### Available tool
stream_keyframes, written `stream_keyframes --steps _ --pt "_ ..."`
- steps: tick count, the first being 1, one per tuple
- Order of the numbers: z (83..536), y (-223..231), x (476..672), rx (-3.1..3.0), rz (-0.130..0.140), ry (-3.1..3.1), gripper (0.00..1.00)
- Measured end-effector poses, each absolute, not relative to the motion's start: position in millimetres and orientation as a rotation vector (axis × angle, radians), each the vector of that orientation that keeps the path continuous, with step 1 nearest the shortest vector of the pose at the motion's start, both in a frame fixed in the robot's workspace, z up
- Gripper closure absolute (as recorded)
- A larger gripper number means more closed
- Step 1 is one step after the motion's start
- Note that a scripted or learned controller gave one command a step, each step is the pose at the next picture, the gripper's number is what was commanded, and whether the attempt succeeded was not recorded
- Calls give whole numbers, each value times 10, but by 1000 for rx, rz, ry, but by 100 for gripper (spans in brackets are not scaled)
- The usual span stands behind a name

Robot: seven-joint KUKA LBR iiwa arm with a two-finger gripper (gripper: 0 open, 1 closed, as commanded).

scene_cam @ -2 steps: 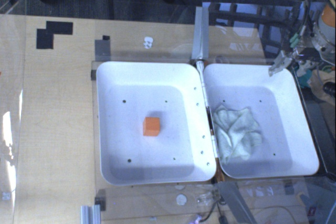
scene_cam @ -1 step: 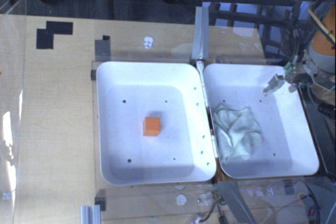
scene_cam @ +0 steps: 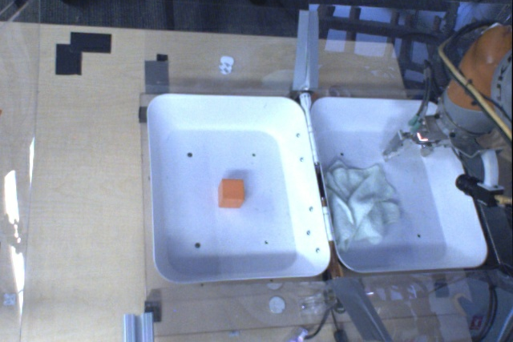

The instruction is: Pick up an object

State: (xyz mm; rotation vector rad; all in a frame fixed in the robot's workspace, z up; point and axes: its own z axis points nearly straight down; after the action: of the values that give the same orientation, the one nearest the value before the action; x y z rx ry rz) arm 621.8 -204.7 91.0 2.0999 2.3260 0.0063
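Note:
A small orange cube sits near the middle of the left bin. A crumpled pale cloth lies in the left half of the right bin. My gripper reaches in from the right, above the right bin's back part. It is a little up and to the right of the cloth and appears apart from it. I see nothing held in it.
A metal divider post stands behind the seam between the bins. The arm's grey wrist with its orange band and its cables fill the right edge. Black tape marks lie on the wooden bench at far left.

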Motion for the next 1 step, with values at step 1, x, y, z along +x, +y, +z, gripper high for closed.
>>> stream_keyframes --steps 1 --pt "1041 -2042 6244 2091 12 2325 100"
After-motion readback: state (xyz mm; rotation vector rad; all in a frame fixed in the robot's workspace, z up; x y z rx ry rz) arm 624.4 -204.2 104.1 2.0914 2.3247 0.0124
